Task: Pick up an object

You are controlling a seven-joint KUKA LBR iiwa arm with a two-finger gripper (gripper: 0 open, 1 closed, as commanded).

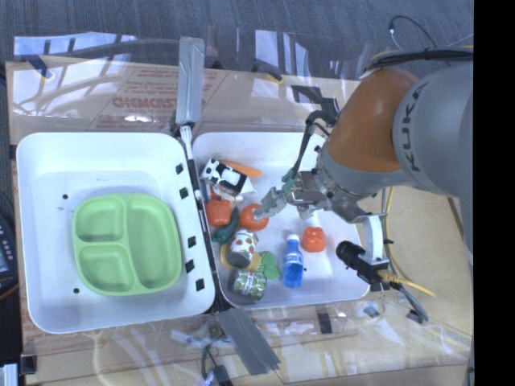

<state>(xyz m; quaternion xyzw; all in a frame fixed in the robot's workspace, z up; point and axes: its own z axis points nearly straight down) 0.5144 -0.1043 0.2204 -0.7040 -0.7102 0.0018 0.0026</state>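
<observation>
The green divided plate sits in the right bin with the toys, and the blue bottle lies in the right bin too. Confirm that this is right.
Not quite. In the camera view the green divided plate sits in the left bin, apart from the toys. The rest holds: the blue bottle lies in the right bin, among the toys.

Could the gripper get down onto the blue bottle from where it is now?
Probably yes. The blue bottle lies in the right bin with white floor open around it, just below the gripper, and nothing covers it; the small orange object sits apart.
</observation>
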